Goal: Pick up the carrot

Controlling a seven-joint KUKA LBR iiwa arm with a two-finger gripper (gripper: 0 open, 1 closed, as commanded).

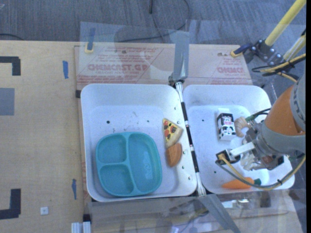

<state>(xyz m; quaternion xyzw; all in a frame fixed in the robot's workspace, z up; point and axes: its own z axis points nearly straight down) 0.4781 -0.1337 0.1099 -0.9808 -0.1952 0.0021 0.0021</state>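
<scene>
The carrot (237, 183) is orange with a small green top and lies flat along the front wall of the right bin (209, 101). My gripper (247, 157) hangs low in the same bin, just behind and above the carrot and slightly to its right. The grey wrist and its cables hide the bin floor under the gripper. Nothing orange shows in the gripper's grasp.
A black-and-white milk carton (225, 125) and a small tan item (240, 125) lie behind the gripper. The left bin (126, 98) holds a teal divided plate (128, 163), a pizza slice (170, 131) and an orange-brown bread piece (173, 155) by the dividing wall.
</scene>
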